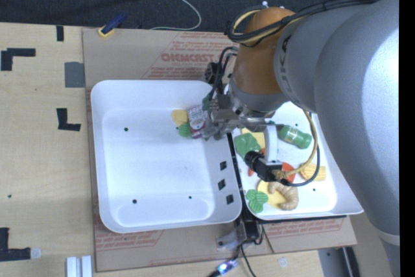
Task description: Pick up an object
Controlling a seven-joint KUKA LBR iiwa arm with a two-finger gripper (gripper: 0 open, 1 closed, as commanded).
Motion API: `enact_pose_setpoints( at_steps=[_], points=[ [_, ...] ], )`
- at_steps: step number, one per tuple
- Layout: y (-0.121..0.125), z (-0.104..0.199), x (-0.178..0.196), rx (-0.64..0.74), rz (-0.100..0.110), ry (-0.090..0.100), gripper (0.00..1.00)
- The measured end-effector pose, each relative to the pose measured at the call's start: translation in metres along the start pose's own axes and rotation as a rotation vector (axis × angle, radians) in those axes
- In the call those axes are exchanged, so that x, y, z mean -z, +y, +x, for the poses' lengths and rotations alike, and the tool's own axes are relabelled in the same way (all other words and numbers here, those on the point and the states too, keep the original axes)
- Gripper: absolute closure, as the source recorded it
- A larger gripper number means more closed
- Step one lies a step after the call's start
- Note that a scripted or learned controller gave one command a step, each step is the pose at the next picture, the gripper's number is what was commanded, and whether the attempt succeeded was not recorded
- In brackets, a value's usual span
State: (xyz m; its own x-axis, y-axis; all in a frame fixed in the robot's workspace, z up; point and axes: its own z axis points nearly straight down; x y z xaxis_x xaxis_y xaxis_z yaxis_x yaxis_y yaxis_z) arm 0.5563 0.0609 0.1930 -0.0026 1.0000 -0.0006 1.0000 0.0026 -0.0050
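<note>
Hovering claw (209, 121) by left bin (155, 214) right rim, grip unclear (toys beneath) — open floor leftward.

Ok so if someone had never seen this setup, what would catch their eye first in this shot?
Probably the big grey arm with its orange band, sweeping in from the right and covering much of the right bin. Next, its gripper low over the left bin, near that bin's right wall, among a yellow piece and a green piece. Then the jumble of toy food in the right bin.
</note>
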Motion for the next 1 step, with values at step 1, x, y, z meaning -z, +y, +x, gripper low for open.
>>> enact_pose_setpoints(
  at_steps=[1],
  points=[
    [0.0815,0.0647,0.0201,0.005,-0.011,0.003,1.00]
  ],
)
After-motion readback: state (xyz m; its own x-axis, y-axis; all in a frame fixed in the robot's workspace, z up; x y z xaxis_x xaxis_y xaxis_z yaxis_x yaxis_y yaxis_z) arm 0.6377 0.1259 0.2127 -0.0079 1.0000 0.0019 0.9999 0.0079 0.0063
